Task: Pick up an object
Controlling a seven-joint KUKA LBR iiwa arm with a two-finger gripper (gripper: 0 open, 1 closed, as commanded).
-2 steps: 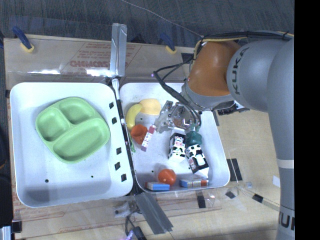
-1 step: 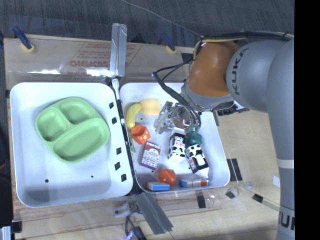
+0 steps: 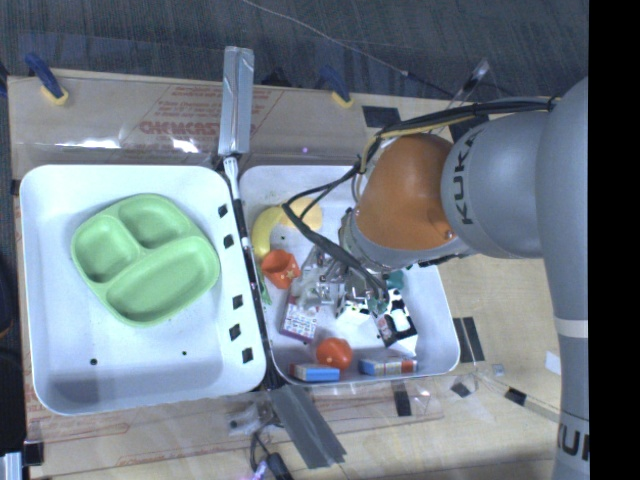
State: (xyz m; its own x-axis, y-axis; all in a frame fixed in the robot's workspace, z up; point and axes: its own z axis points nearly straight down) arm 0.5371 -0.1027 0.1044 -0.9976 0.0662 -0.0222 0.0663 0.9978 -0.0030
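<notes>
My gripper point(image 3: 330, 290) hangs low in the right bin point(image 3: 440, 340), under the orange wrist band, in the middle of the clutter. Just left of it lie an orange piece point(image 3: 279, 266) and a yellow round object point(image 3: 270, 230). Below it a small purple-and-white packet point(image 3: 298, 324) rests beside a red-orange ball point(image 3: 334, 352). A blue block point(image 3: 317, 373) and a red-and-blue tube point(image 3: 388, 366) lie along the near wall. A black-and-white item point(image 3: 398, 321) sits to the gripper's right. Nothing visibly sits between the fingers.
The left bin point(image 3: 60, 368) bears a green divided plate point(image 3: 146, 257). A metal bar point(image 3: 236, 98) stands at the divider between the bins. My arm's grey body covers the right bin's far right side.
</notes>
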